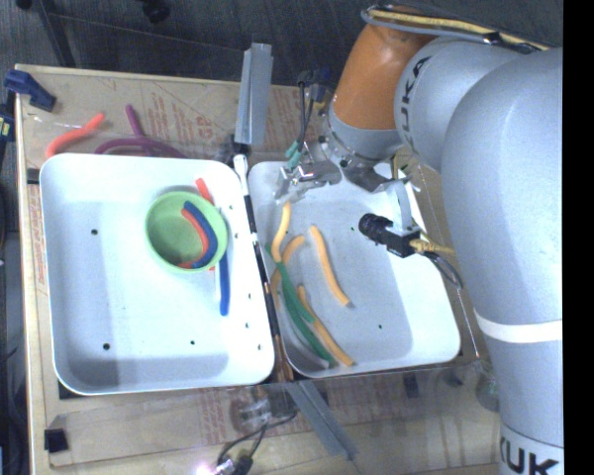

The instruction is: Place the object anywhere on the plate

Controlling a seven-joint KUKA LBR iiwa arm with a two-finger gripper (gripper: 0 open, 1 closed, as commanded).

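Note:
A green plate (178, 231) lies in the left white bin (109, 305). A red strip (202, 228) and a blue strip (222, 265) curve along the plate's right side, and the blue one runs off its rim onto the bin floor. My gripper (303, 173) hangs over the far left corner of the right bin (416, 315). Just below it lies a pale yellow strip (280, 230). An orange strip (330, 265) and green strips (299, 310) lie further along the right bin's floor. Whether the gripper touches the yellow strip is unclear.
The two bins meet at a raised wall (260, 265). A black fitting with a cable (386, 234) sticks out of the arm over the right bin. Red and purple strips (129, 142) lie on the bench behind the left bin.

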